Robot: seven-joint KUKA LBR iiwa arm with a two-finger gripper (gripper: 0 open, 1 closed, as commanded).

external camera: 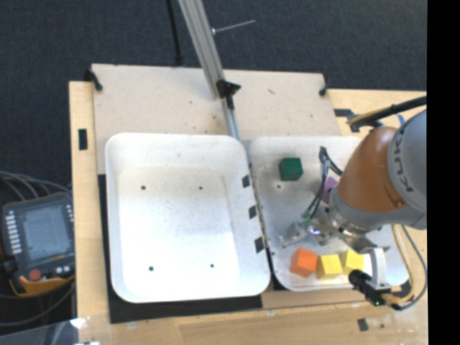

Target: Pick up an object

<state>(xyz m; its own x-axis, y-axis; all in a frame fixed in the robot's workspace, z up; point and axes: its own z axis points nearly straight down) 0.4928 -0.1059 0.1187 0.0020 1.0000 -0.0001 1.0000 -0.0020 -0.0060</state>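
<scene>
The arm (377, 182) is seen reaching in from the right over the right bin (269, 153), and much of that bin's right half is covered by its grey body and orange band. The gripper (305, 230) can be made out only as a tangle of metal parts and cables below the wrist, low over the bin floor just above the orange block (304, 262). Whether it is open or closed cannot be told. No object can be seen between its parts.

Four blocks are counted in the right bin. One green cube (290, 168) lies near the far wall, well apart from the others. Near the front wall three blocks are set in a row: the orange block, a yellow block (330, 265) just beside it, and a second yellow block (355, 259) further right, partly covered by the arm's attachments. A small pink or purple patch (329, 187) is glimpsed at the arm's left edge; what it is cannot be made out.

The left bin (180, 214) shows only dark specks on its white floor. A handheld control pendant (39, 236) lies at the left, beside the bench, cut off by the frame edge.
</scene>
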